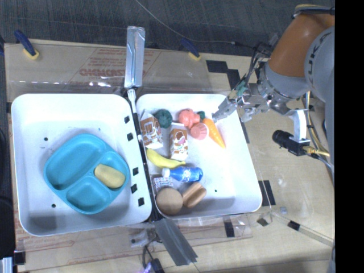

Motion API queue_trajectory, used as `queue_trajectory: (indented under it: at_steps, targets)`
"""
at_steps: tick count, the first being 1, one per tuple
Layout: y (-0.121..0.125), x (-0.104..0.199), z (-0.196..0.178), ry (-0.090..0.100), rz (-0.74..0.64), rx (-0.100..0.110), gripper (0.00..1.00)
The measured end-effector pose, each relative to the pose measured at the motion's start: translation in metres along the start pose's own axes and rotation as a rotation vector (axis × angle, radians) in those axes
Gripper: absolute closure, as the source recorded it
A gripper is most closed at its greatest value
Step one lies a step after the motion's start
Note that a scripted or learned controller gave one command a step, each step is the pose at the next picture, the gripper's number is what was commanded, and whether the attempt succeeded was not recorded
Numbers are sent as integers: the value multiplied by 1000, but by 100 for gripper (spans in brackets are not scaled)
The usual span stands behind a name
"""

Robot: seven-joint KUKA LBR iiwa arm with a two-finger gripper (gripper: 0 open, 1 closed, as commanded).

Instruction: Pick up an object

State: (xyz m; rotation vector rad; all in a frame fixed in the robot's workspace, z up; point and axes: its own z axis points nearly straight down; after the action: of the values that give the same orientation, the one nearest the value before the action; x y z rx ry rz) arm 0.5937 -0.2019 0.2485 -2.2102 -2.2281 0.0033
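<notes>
White right bin [242, 169] holds a carrot [215, 132] near its far rim, with tomatoes [193, 124], two cartons [165, 136], a banana [162, 160] and a bottle [185, 174] beside it. Just off the carrot's top hovers the gripper [223, 111]; its state I cannot tell. The bin's near-right floor lies bare. The left bin [28, 169] carries a blue tray [62, 169] with a potato [110, 176].

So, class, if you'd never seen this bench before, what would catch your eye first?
Probably the blue divided plate in the left bin, with a yellow potato-like piece in one compartment. Next, the cluster of toy food in the right bin, especially the orange carrot near the gripper.
</notes>
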Motion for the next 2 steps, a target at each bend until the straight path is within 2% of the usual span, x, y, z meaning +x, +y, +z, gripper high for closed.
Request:
queue_trajectory:
  at_steps: [1,2]
  targets:
    - [14,62,123,-1,-159,-10,0]
    - [50,71,157,-1,-126,3,0]
